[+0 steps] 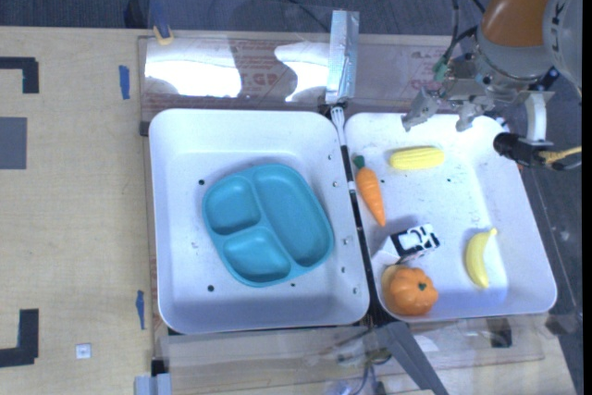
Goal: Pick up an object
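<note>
The hand (444, 111) hangs over the right bin's (532, 227) far edge, fingers apart, gripping nothing. Just below, the corn cob (415, 159) lies with its long axis left-right; the carrot (371, 193) points toward the near edge.

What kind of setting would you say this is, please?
Most likely a robotics lab bench set up for pick-and-place trials. Two shallow white bins sit side by side, the right one holding toy food such as a carrot and banana, with an arm's tool hovering above.
</note>
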### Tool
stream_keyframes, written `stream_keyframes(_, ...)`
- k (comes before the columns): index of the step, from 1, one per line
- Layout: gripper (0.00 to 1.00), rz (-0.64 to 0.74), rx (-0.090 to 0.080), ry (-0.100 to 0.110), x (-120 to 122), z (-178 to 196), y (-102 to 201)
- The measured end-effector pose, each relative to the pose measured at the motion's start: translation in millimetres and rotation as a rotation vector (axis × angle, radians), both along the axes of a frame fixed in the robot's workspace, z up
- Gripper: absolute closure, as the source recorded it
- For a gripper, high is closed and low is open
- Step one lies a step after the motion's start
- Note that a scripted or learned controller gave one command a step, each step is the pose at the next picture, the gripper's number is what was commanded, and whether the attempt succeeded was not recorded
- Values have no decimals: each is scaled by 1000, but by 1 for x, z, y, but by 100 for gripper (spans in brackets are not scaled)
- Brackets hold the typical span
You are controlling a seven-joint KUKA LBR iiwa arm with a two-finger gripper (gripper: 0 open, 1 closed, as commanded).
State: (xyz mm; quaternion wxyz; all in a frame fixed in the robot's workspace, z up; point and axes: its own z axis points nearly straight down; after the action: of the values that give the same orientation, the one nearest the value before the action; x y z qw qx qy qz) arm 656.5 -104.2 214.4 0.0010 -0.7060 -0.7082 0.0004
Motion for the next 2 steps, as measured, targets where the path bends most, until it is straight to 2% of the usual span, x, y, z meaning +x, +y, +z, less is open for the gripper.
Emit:
stream_keyframes(1,0,9,0,7,-3,-95,-56)
stream_keyframes(2,0,51,-3,-5,-65,-47,-78)
